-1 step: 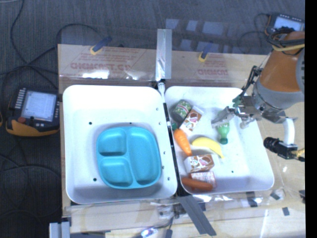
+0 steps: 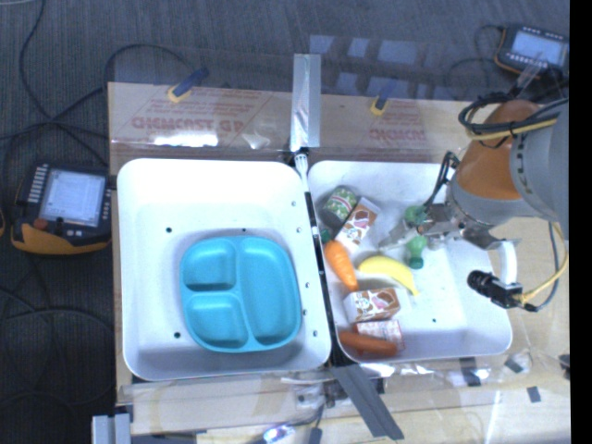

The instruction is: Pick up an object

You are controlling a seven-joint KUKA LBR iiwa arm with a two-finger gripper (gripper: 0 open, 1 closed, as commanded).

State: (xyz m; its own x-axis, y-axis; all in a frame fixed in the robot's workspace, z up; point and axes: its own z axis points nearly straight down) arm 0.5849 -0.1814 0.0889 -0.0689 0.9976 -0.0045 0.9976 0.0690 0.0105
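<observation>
Dark grey carpet with loose cables surrounds the bench, and I note a handheld pendant [image 2: 63, 206] lying off the bench at nine o'clock. Moving rightward, the left bin [image 2: 139, 192] carries a blue divided plate [image 2: 242, 291] set near its centre. Across the shared wall, the right bin [image 2: 481, 336] holds the candidates for picking, clustered along its left half: a small can [image 2: 340, 201] at the bin's eleven o'clock, a printed carton [image 2: 357, 224] just beside it, a carrot [image 2: 340, 264] below that, a banana [image 2: 388, 271] near the middle, a second carton [image 2: 372, 304] at seven o'clock, and a reddish sausage-shaped item [image 2: 368, 343] against the bottom wall. The gripper [image 2: 416, 234] sits at the banana's one o'clock, low over the bin, with green-tipped parts just above the fruit; I cannot tell from this angle whether it is spread or closed, and I see nothing held. The grey arm [image 2: 541, 169] with its orange band reaches in from three o'clock. My judgement: the approach step is in hand, no object secured. The next move calls for settling squarely over one item, likely the banana, then closing and lifting clear; crowding neighbours may spoil the grasp.
</observation>
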